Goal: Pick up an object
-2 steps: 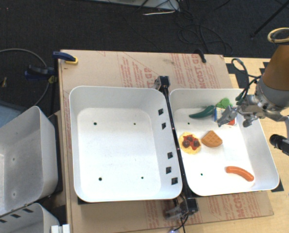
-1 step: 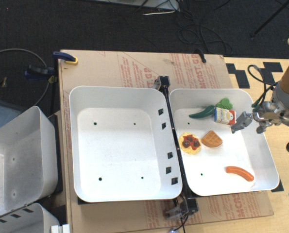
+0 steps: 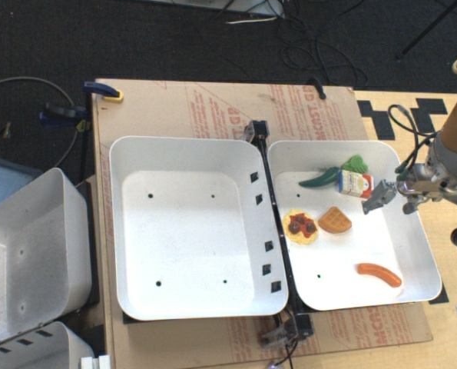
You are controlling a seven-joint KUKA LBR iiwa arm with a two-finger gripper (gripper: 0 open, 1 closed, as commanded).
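Observation:
The right bin (image 3: 343, 271) holds several toy foods. A green pepper (image 3: 320, 179), a green leafy piece (image 3: 356, 164) and a small white and orange carton (image 3: 355, 183) lie near its far edge. A waffle (image 3: 335, 221) and a round berry tart (image 3: 302, 226) sit in the middle, and an orange sausage (image 3: 379, 274) lies near the front right. My gripper (image 3: 378, 198) hangs low over the bin's right side, just right of the carton and slightly nearer the front. I see nothing held in it.
The left bin (image 3: 190, 221) stands beside the right one, with a black divider bar (image 3: 270, 214) between them. Both rest on a cardboard sheet (image 3: 182, 106). Grey tubs (image 3: 28, 244) stand off the bench at the left. Cables (image 3: 405, 121) trail near the arm.

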